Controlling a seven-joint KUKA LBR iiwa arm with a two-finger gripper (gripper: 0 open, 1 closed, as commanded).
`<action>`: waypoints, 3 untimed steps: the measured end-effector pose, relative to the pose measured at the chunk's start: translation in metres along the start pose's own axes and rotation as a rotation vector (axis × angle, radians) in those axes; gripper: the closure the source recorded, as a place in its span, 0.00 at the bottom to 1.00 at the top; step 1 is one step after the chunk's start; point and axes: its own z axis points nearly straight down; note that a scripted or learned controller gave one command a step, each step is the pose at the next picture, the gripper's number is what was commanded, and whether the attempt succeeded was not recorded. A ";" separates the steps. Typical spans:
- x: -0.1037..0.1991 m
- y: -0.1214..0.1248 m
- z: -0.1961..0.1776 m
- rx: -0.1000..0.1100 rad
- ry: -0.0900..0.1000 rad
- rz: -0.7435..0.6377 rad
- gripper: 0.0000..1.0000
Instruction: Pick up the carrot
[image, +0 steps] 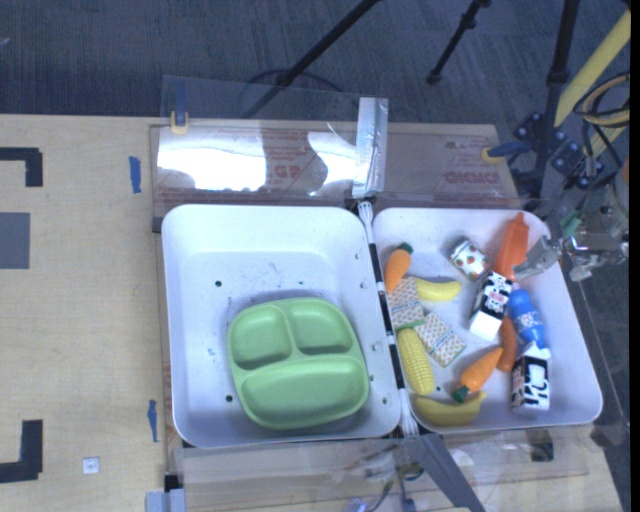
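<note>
Upright, carrot (397, 268), green top far-side.

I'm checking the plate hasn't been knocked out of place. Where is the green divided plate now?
In the camera view, the green divided plate lies in the left white bin, toward its front edge, just left of the divider from the corn cob in the right bin.

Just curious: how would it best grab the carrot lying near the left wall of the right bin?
Probably from above, across the middle of the carrot. It lies flat, running toward the far wall, with bare floor on its right and the bin wall tight on its left.
</note>
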 end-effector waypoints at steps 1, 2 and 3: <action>0.009 -0.061 0.103 0.000 0.000 0.119 0.00; 0.020 -0.074 0.053 -0.002 -0.001 0.044 0.00; 0.058 -0.072 0.148 -0.009 -0.002 -0.104 0.00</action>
